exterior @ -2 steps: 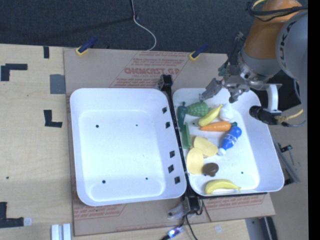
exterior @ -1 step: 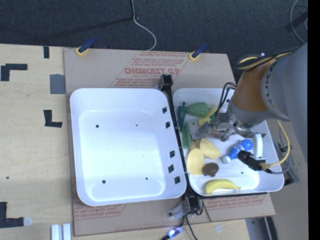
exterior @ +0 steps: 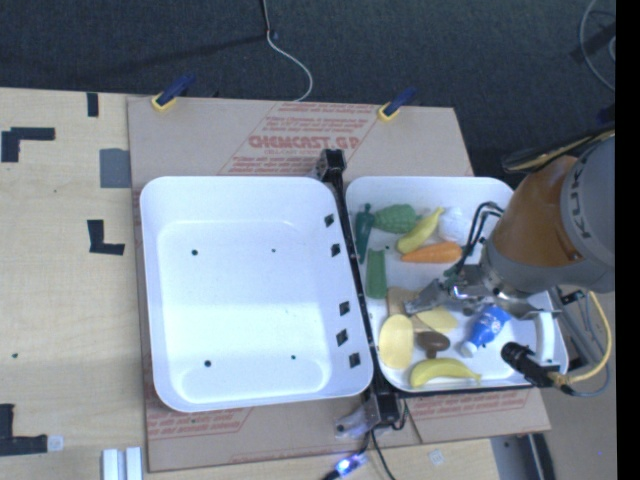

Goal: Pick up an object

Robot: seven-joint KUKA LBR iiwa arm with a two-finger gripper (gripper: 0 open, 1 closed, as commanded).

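Observation:
The right bin holds several toy foods: a green leafy piece, a small yellow banana, an orange carrot, a green stick, a yellow oval, a brown piece, a second banana and a blue object. My gripper hangs low over the middle of this bin, just below the carrot and above a pale yellow piece. I see nothing held in it.
The left bin lies beside the right one, with a black divider between them. The arm's orange band and grey wrist cover the right bin's right side. A black cable runs across the back.

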